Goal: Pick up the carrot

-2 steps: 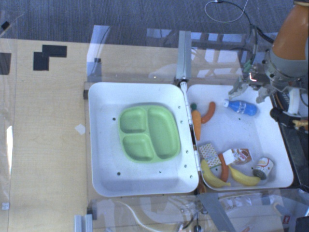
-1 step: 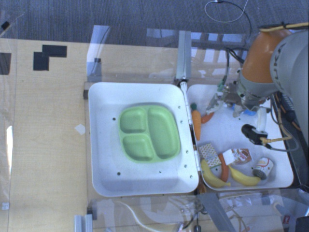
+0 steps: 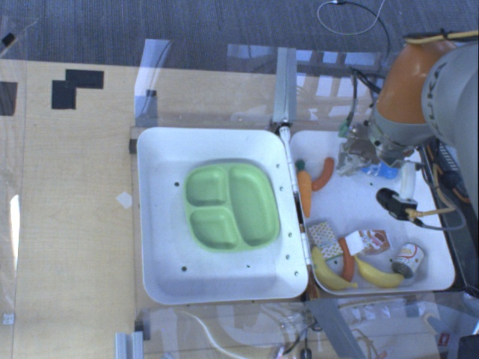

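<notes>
- Left bin (image 3: 161, 275): white, shallow, on the table; holds a green three-compartment tray (image 3: 230, 206) at its middle.
- Carrot (image 3: 304, 191): orange with green top, lying lengthwise against the left wall of the right bin (image 3: 441, 275), untouched.
- Sausage (image 3: 322, 174): reddish, curved, just beside the carrot.
- Near-edge clutter: checkered packet (image 3: 323, 234), two bananas (image 3: 329, 269), small can (image 3: 408, 259).
- Gripper (image 3: 358, 158): hovering over the right bin's far side, right of the carrot; whether the jaws are spread cannot be told.
- Step: approach, judged. Next move calls for shifting left over the carrot, clear of the sausage and wall.
</notes>
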`<state>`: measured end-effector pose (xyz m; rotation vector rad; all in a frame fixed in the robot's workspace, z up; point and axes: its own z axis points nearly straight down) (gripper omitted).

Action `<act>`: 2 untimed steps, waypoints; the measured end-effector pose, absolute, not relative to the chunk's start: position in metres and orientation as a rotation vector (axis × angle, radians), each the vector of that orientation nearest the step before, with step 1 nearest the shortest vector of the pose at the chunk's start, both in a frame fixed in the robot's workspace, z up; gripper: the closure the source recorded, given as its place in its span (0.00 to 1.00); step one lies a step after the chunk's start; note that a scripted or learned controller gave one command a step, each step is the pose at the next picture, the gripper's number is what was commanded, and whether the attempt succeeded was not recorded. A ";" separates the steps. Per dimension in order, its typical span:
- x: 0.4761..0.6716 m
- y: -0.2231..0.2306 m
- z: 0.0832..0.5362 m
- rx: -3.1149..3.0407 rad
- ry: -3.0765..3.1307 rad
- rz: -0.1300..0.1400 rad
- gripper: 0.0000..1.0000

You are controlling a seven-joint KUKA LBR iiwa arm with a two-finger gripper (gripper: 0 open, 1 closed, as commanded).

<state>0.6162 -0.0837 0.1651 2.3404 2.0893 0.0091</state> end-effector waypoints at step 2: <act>0.636 -0.112 0.089 2.140 2.288 0.010 1.00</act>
